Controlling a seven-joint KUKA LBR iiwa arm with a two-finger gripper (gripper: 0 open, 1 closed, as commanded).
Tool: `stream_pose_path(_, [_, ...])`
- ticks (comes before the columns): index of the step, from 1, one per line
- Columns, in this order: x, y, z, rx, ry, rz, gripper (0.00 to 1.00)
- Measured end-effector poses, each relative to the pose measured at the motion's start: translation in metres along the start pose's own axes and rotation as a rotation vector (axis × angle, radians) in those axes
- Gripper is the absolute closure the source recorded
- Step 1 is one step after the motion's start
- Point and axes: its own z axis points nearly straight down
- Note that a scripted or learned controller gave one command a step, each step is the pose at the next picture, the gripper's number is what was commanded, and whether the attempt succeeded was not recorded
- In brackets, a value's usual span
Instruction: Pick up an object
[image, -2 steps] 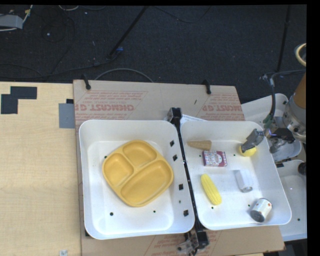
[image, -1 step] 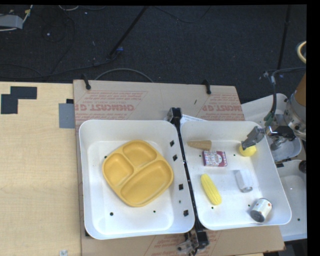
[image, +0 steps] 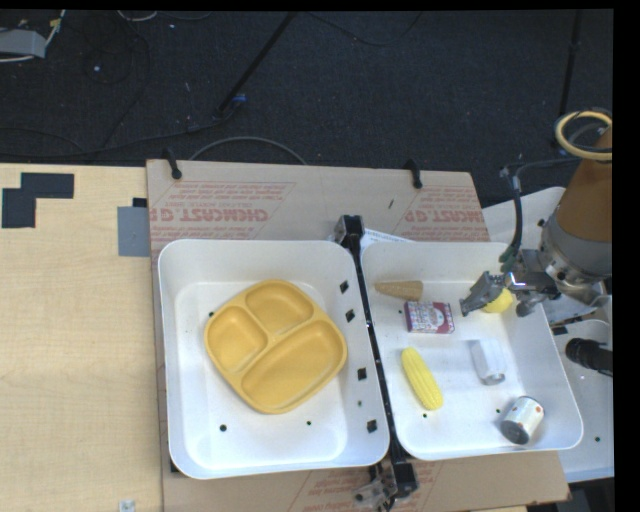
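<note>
A small yellow object (image: 497, 301) sits clamped between the fingers of the gripper (image: 497, 296) over the right bin (image: 560, 400), near its far right edge. Its shape and axis are too hidden to tell. Below lie a corn cob (image: 421, 378) and a can (image: 521, 419).

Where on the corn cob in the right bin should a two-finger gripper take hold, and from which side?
Grip the corn cob across its middle, coming straight down from above. It lies flat, long and narrow, with bare bin floor on both long sides, so fingers can probably close across its width.
</note>
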Motion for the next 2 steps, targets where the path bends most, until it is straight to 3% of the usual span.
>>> stream_pose_path(1, [0.003, -0.005, 0.064, 0.003, 0.001, 0.0, 0.0])
stream_pose_path(2, [0.003, 0.005, 0.108, -0.008, -0.005, 0.001, 0.0])
